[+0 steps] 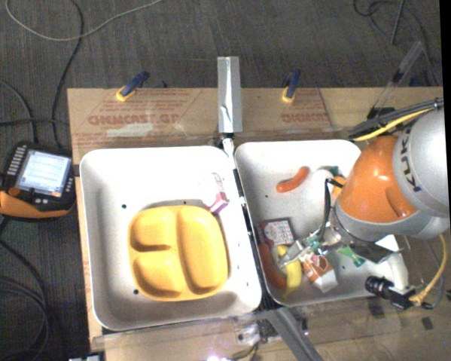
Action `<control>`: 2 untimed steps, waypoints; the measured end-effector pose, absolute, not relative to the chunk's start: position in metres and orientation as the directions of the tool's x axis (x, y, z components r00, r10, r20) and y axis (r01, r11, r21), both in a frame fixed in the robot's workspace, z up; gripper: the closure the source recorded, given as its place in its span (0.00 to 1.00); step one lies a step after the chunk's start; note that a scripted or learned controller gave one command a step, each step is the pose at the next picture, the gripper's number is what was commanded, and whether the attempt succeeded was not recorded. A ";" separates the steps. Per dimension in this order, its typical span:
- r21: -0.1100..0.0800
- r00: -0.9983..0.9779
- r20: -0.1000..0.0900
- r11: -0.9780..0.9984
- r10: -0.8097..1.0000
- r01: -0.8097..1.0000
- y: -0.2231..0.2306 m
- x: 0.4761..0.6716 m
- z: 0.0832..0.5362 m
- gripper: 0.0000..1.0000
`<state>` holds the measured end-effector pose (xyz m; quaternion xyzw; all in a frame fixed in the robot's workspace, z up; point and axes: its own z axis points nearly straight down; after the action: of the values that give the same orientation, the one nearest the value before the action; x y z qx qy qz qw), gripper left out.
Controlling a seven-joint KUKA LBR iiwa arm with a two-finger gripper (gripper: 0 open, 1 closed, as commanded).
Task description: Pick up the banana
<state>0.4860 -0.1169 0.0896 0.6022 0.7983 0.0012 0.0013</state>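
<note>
Orange at its band and grey above, the KUKA arm (395, 186) leans in from the right over the right bin (314, 152), its wrist angled down and leftward toward that bin's front. The gripper (308, 248) sits low among a clutter of small items there, and its own bulk hides how it is set, so I cannot tell whether it has hold of anything. The banana (292, 275) lies at the front of the right bin, just beside the gripper's tip and slightly nearer the camera (only a short yellow stretch of it shows between the other items). A small printed packet (278, 231) lies just behind it, and a red-orange sausage-shaped toy (293, 181) rests well apart toward the bin's back. The left bin (104, 175) carries a yellow divided tray (179, 251). Part of the letters "KUKA" reads on the arm's grey shell; faded red print on the cardboard (139, 112) behind the bins is too faint to read surely.
</note>
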 end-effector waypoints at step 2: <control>-0.006 -0.102 -0.004 0.102 0.995 0.995 -0.076 0.517 0.271 1.00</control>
<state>0.5171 -0.0760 0.2707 0.6702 0.7422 -0.0035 -0.0006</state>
